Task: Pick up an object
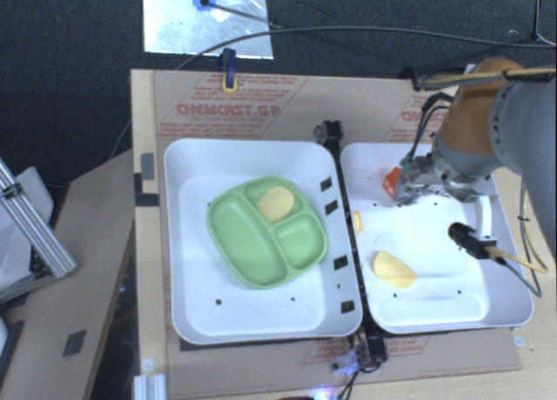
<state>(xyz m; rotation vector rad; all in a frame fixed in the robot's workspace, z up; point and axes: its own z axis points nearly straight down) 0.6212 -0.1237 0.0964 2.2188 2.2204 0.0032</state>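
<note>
Here the gripper [416, 188] hangs low over the right bin [500, 303], at its far left corner; whether its metal fingers are parted cannot be told. An orange-red object [391, 182] sits just left of the gripper; nearer the camera lies a smooth yellow lump [394, 270]. Further left, the left bin [187, 303] holds a green sectioned plate [252, 250] bearing a rounded yellow piece [276, 204].

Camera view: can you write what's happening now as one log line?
gripper: over right bin, by orange object | yellow piece: loose | green tray: left bin
</note>
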